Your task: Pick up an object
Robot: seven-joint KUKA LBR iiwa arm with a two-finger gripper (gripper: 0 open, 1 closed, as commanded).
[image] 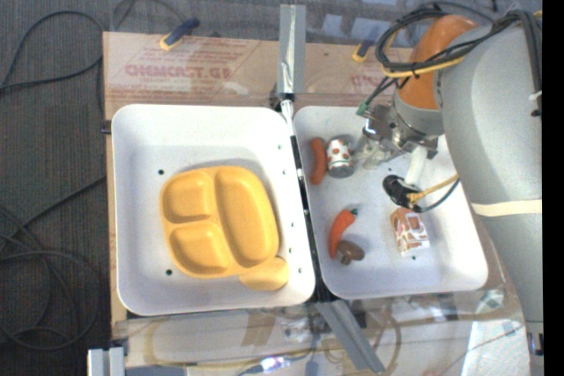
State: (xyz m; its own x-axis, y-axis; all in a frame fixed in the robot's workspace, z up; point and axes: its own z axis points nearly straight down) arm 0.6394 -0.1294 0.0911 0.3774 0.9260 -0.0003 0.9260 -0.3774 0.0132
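— Well, where do we stand with the pick?

— Our gripper [374,147] hangs low over the back half of the right bin [388,273], just beside a small can [340,156] marked in red and white. From this slant we cannot tell whether the gripper is spread or pressed together, and we see nothing held in it.

— Why there?

— We judge the can is what we are going for, since it is the nearest thing to us. It sits next to a brown sausage [317,160] that lies along the bin's left wall.

— So how much room do we have?

— It is tight on the can's far side. The sausage is touching it or nearly so, we cannot tell which, and the wall comes right behind. The side we reach from is open. Toward the front there is bare floor before the orange carrot [340,224], which has a brown lump [352,254] at its lower end. A printed packet [410,232] lies well apart, nearer the right wall.

— And the left bin [141,145]?

— It carries a yellow divided tray [220,220] with a yellow piece [267,275] at its front corner. That is across the rim and out of our way.

— What is the risk?

— We could nudge the can into the sausage and pin both against the wall.
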